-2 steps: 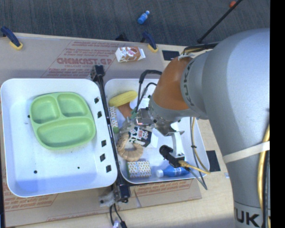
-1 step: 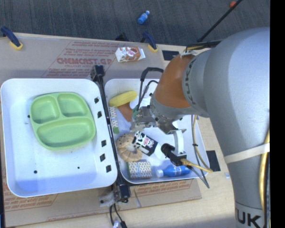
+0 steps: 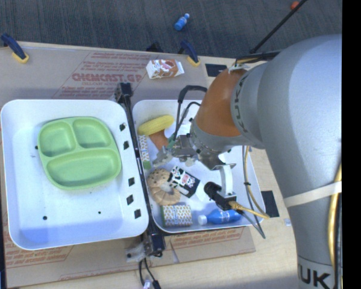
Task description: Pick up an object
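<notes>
**Gripper low over a crowded right bin**

The left bin [image 3: 23,221] carries a green tray [image 3: 79,152] with three compartments, lying toward its upper half; the lower floor around it is bare. A black divider [image 3: 132,155] runs between the bins.

The right bin [image 3: 168,226] holds the candidates for picking: a banana [image 3: 155,124] near the top left, long axis running left to right with a slight upward tilt; a cookie [image 3: 159,185] lower down; a black-and-white packet [image 3: 184,181] just right of it; a patterned box [image 3: 176,214] by the bottom wall; and a blue bottle [image 3: 219,216] lying on its side to the right of the box.

The gripper [image 3: 183,150] sits between the banana and the packet, the grey arm [image 3: 288,119] coming in from the right. Its state I cannot tell. The packet lies just below it, the banana up and left; both look like short moves. Room is tight: items sit close together and the left wall is near.
</notes>
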